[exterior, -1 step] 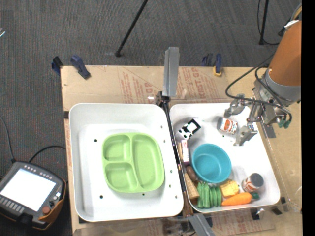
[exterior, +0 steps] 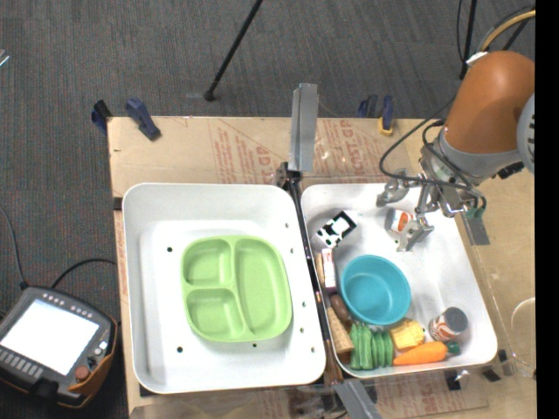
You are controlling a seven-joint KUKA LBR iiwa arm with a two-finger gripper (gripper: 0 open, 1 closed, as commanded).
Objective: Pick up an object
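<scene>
My gripper (exterior: 404, 216) hangs over the far part of the right bin (exterior: 463, 269), open, its fingers spread apart. A small orange-and-white object (exterior: 400, 222) lies on the bin floor in the gap between them; I cannot tell whether they touch it. In the same bin are a black-and-white block (exterior: 336, 229), a blue bowl (exterior: 376, 288), a green ribbed toy (exterior: 371, 346), a yellow piece (exterior: 404, 333), an orange carrot (exterior: 422, 353) and a small can (exterior: 448, 325).
The left bin (exterior: 144, 260) holds a green divided plate (exterior: 236, 288). Brown stick-like items (exterior: 336, 317) lie along the right bin's left wall. A metal post (exterior: 303, 129) stands behind the bins. A teach pendant (exterior: 48, 343) sits on the floor at lower left.
</scene>
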